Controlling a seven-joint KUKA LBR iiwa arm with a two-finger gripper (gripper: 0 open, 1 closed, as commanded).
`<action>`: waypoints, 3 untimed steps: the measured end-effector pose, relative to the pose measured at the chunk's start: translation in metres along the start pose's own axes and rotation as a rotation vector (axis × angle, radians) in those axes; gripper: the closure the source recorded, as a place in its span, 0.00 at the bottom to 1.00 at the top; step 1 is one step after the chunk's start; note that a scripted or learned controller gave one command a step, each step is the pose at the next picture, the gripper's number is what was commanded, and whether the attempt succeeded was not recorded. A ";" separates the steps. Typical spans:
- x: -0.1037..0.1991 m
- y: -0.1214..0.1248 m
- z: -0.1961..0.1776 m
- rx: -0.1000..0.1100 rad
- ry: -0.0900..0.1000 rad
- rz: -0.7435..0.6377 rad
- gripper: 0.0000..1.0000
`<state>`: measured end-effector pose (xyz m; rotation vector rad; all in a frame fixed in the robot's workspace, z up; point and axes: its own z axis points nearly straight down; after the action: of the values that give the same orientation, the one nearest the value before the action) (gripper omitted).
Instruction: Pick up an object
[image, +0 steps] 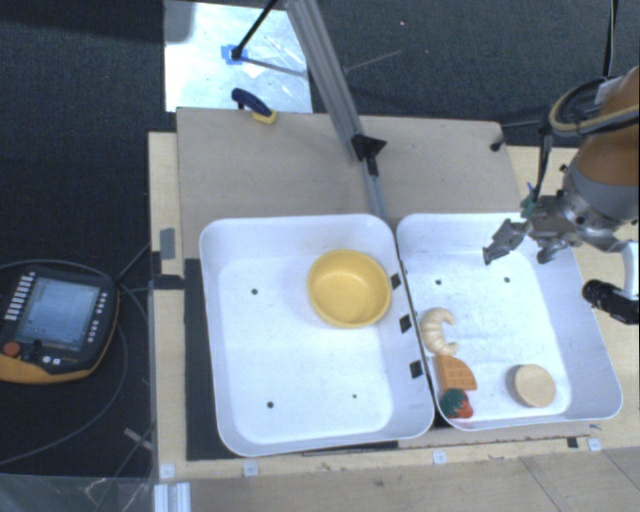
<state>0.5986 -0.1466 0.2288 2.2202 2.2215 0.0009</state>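
we see the claw open and holding nothing over the right bin, well apart from the croissant and puck.

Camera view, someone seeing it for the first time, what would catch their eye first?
Probably the yellow bowl, bright against the left white bin, sitting near its upper right. Next, the cluster in the right bin: a pale croissant-shaped piece by the left wall, an orange carrot-like toy just below it, and a tan round disc toward the lower right. The gripper hangs over that bin's upper part.
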 end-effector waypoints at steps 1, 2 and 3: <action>0.000 -0.010 0.056 0.005 0.001 0.001 0.00; -0.005 -0.013 0.100 0.004 0.001 0.001 0.00; -0.005 -0.013 0.140 0.003 0.001 0.000 0.00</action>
<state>0.5854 -0.1513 0.0886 2.2221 2.2232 -0.0018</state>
